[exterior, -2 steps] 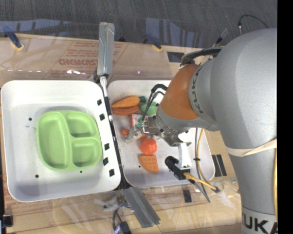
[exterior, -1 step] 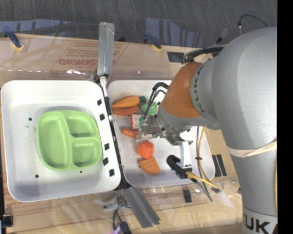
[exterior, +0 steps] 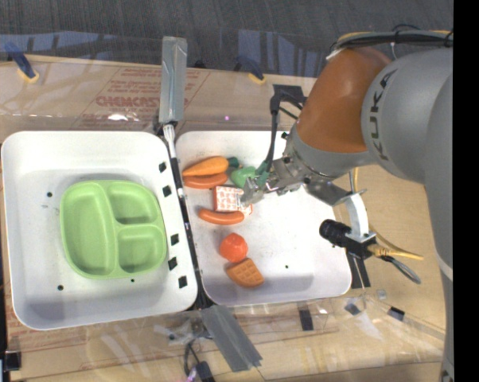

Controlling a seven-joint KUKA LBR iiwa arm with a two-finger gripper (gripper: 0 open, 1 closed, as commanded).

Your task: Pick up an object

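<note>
Below, grey carpet; bench (exterior: pixel 430 213) bears two white bins (exterior: pixel 25 213); fingers (exterior: pixel 251 191) over toys, grip unclear.

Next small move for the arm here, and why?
Probably a short descent onto the small red-and-white box. The claw sits over the right bin, at that box's upper right edge, with the carrot just above and the sausage just below. Nothing shows between its tips, so the pick looks not yet done. The toys are crowded, so keep the move small.
</note>
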